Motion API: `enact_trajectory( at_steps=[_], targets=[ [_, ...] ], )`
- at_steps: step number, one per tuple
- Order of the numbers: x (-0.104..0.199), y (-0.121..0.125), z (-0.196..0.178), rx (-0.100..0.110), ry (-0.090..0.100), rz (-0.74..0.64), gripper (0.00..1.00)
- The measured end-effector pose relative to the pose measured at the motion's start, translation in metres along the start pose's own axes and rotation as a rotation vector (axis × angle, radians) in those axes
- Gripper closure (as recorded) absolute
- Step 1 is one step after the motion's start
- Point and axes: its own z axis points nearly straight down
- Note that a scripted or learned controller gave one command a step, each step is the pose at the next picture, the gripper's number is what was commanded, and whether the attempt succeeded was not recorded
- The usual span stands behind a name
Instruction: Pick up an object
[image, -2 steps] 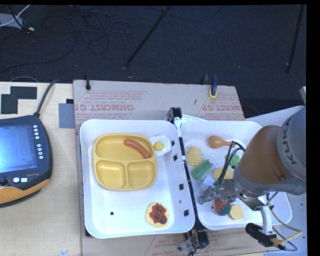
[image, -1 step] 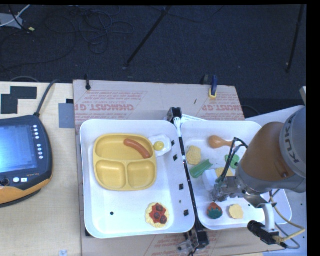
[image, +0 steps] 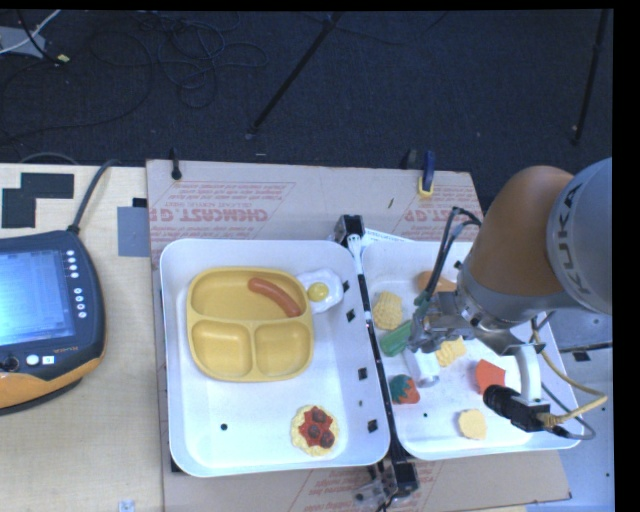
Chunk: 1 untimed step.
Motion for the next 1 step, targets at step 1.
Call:
enact_trajectory(
  at_steps=[1],
  targets=[
    [0.0943, -0.0394, -0.0902, 0.004, 0.002, -0.001, 1.0]
  ],
)
